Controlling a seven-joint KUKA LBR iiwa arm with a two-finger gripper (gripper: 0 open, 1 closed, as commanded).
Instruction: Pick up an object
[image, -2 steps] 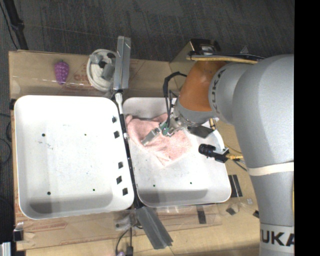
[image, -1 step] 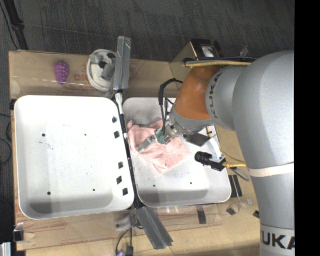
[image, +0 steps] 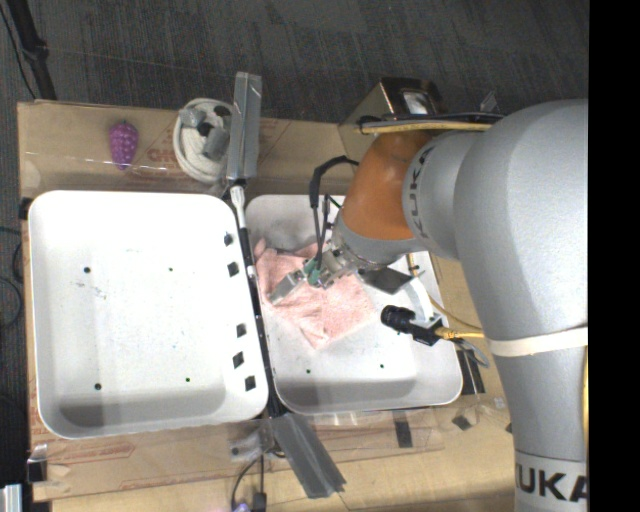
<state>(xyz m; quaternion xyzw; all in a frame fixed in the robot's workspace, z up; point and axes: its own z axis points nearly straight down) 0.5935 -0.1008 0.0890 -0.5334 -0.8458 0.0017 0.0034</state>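
Pink cloth (image: 322, 298) lies crumpled in the right bin (image: 400, 385), upper-left part of that bin, roughly 10 to 11 o'clock from the bin centre, close to the divider side. Gripper (image: 300, 280) is down at the cloth's 10 o'clock edge, tip touching or pressed into the fabric. Cannot tell how the jaws stand; the tip is small and blurs into the cloth. Cannot confirm any hold.

Judged step: grasp attempt at the cloth, contact stage, lift not yet done. Next move calls for closing on a fold and rising straight up; a soft flat cloth can slip out or be pinched only by a thin edge.

Arm (image: 480, 220) enters from 3 o'clock, orange band (image: 385, 195) above the wrist. Left bin (image: 60, 300) sits at 9 o'clock. Purple object (image: 123, 143) on the bench at 11 o'clock, well apart.
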